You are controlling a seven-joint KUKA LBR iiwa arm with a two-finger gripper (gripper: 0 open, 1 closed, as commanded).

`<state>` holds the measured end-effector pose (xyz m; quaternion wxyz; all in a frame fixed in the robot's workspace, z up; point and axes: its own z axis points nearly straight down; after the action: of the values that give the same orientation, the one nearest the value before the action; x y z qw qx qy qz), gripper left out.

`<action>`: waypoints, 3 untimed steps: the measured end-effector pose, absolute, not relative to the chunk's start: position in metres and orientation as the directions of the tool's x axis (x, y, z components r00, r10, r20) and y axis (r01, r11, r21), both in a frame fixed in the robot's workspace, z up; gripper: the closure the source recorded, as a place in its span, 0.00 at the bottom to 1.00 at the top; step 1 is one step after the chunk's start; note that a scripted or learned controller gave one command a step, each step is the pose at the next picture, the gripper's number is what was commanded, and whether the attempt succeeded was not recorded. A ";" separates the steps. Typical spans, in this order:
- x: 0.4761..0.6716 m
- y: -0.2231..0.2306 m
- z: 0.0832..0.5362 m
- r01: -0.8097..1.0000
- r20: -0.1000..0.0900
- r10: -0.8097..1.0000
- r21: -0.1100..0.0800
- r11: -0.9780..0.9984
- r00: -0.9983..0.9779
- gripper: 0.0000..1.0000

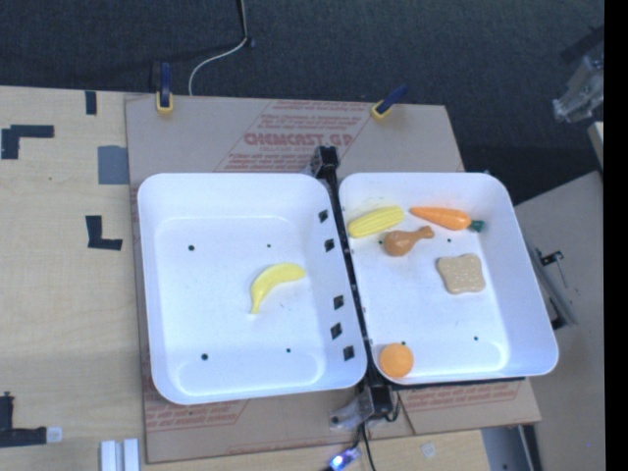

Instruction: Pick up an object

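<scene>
- Grey pincer [579, 94] at the upper right edge of the view, blurred, off beyond the bins; spread or pressed together: cannot tell.
- Nothing seen pinched in it.
- Nearest to it, down and to the left: carrot [444, 218], lying in the far part of the right bin [522, 263].
- A little further left of the pincer: corn cob [375, 222], hard by the wall between the bins, with a brown drumstick [405, 239] just beside and below it.
- Below the carrot, well apart from the pincer: tan bread slice [460, 274], flat on the bin floor.
- Far down-left of the pincer: orange [395, 360] in the right bin's near-left corner.
- Furthest from the pincer: banana [277, 283], alone near the middle of the left bin [147, 263] (curved, ends pointing down and right).
- Both bins on a cardboard sheet [294, 135], clamped at its far edge.
</scene>
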<state>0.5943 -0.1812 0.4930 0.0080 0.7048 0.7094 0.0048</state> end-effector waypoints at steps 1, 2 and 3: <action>0.601 -0.097 0.496 1.000 0.000 1.000 0.002 0.008 -0.008 1.00; 0.591 0.012 0.537 1.000 0.002 1.000 0.003 0.012 -0.012 1.00; 0.630 0.094 0.534 1.000 0.000 1.000 0.001 0.008 -0.008 1.00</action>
<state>0.6295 0.0942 0.5340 0.0003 0.7043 0.7099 0.0006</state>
